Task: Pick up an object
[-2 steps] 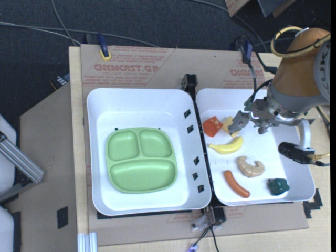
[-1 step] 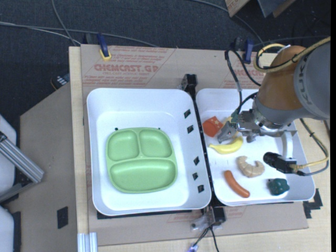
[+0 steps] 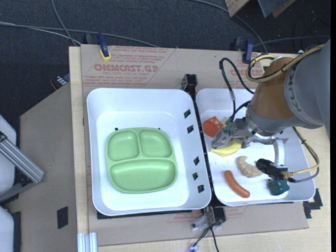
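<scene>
The right bin [image 3: 231, 196] holds several small items. A red piece [image 3: 212, 126] lies near its left wall, with a yellow banana-shaped piece [image 3: 227, 150] just below it. An orange-red sausage [image 3: 237, 184] lies near the front, a beige piece [image 3: 246, 166] beside it, and a dark teal piece [image 3: 278, 187] at the front right. My gripper [image 3: 229, 136] reaches down from the right, right above the yellow piece and next to the red one. The wrist hides the fingertips.
The left bin [image 3: 100, 106] holds a green three-compartment tray [image 3: 140, 159]. Black clips line the wall between the two bins. Cables loop over the back of the right bin and across the dark floor behind the bench.
</scene>
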Available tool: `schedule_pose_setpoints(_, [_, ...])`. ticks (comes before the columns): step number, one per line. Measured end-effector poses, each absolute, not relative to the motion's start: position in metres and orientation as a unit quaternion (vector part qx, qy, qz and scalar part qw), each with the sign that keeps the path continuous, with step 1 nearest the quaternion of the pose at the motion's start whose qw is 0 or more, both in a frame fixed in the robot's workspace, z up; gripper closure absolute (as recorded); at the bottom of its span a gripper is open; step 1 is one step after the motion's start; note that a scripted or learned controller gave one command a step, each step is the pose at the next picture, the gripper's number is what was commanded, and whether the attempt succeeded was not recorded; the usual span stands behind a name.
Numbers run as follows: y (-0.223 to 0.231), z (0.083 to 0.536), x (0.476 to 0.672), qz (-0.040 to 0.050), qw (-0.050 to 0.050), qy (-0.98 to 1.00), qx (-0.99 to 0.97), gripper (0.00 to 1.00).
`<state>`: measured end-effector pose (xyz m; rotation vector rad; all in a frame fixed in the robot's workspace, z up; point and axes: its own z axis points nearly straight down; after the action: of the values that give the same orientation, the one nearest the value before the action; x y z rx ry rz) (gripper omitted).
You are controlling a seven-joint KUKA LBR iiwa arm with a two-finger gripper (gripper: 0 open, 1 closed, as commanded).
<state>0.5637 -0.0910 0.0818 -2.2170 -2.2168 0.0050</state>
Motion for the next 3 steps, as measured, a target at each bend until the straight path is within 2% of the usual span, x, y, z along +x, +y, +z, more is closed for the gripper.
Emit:
schedule_pose_setpoints(1, [-0.091, 0.094, 0.565, 0.0002, 0.002, -0.707, -0.707, 1.00])
schedule_pose_setpoints(2, [-0.098, 0.155, 0.567, -0.0014, -0.002, -0.707, -0.707, 1.00])
schedule_pose_setpoints(3, [-0.100, 0.198, 0.569, -0.0012, -0.002, -0.707, -0.707, 1.00])
